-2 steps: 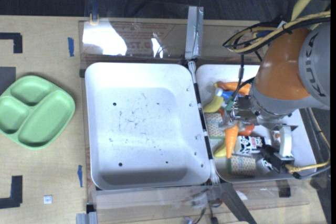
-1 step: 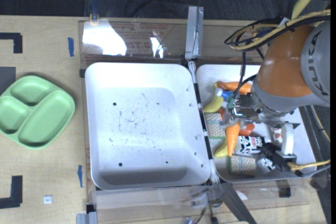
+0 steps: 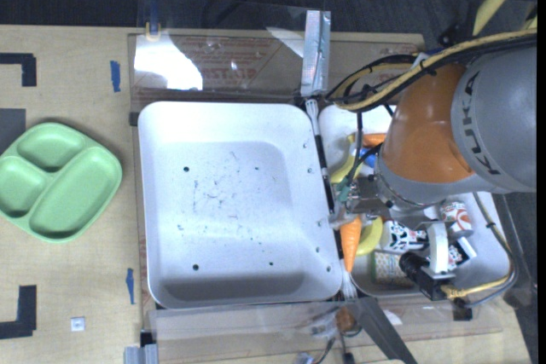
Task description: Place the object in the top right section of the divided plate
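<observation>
A green divided plate (image 3: 56, 181) lies on the wooden bench at the far left, with two small sections toward the back and one long section at the front right. My gripper (image 3: 351, 205) is low in the right bin (image 3: 490, 245), mostly hidden under the orange band and grey wrist. Just below it lie an orange carrot (image 3: 350, 239) and a yellow banana-like piece (image 3: 369, 236). A can (image 3: 389, 265) and black-and-white patterned items (image 3: 408, 234) lie close by. What sits between the jaws is hidden.
The left white bin (image 3: 167, 129) stands between the plate and the right bin. A clear plastic panel (image 3: 223, 55) rises behind it, with an upright divider post (image 3: 314, 52). Cables (image 3: 375, 79) loop over the arm. Black markers (image 3: 19, 69) sit on the bench.
</observation>
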`<state>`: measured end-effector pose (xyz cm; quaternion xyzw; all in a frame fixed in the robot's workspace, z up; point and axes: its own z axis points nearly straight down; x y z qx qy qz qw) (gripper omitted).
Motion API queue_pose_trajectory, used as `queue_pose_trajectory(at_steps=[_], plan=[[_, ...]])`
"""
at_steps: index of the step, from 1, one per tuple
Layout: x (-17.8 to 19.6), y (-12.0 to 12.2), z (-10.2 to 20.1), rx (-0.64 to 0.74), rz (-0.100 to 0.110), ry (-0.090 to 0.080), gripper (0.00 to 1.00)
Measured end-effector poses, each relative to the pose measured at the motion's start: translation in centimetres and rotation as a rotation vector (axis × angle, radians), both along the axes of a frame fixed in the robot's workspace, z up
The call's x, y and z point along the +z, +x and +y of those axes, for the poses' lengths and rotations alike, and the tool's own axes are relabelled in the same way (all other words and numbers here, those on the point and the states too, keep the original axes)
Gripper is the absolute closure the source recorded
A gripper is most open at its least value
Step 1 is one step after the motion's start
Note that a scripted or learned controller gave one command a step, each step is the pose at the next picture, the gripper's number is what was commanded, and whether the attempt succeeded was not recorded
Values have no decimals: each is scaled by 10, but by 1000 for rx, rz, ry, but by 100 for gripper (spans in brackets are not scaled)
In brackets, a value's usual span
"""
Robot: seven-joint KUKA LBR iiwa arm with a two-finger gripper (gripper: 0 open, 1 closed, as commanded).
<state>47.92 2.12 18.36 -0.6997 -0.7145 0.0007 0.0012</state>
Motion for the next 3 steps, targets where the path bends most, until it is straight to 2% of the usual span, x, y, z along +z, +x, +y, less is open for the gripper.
queue_pose_trajectory(at_steps=[1, 2, 3], plan=[[0, -1, 48, -348, 0, -2, 100], [-32, 0, 73, -595, 1, -1, 100], [-95, 29, 166, -580, -8, 0, 100]])
